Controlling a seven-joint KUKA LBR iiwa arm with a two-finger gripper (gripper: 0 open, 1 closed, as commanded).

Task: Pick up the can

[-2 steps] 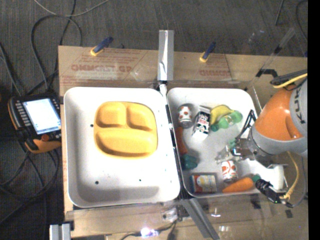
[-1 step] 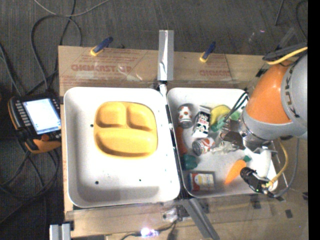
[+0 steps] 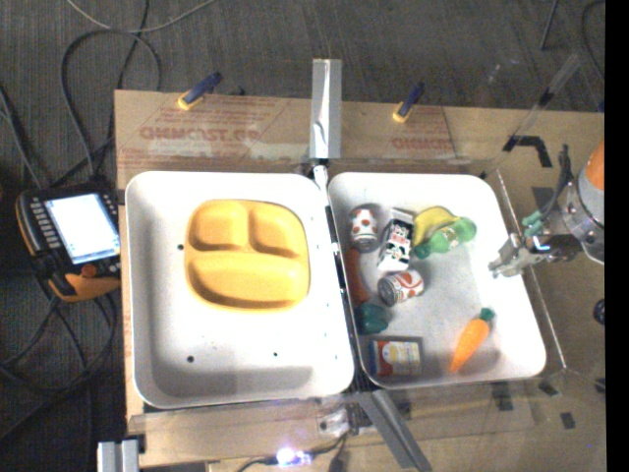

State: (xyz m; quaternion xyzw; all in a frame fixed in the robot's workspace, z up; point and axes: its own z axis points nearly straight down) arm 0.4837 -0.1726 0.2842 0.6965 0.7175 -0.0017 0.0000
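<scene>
Camera view: gripper (image 3: 513, 261) poised at the right bin's (image 3: 511, 357) right rim, can (image 3: 401, 286) lying near the bin's middle.

Whether the gripper is spread or closed cannot be told at this size, and nothing visible sits in it. The can lies tilted, touching a black-and-white carton (image 3: 395, 243), with a second small can (image 3: 364, 227) just beyond; a descent could clip the carton, or roll the can away. The arm (image 3: 596, 209) is cut off at the frame's right. Labels are too blurred to read.
</scene>
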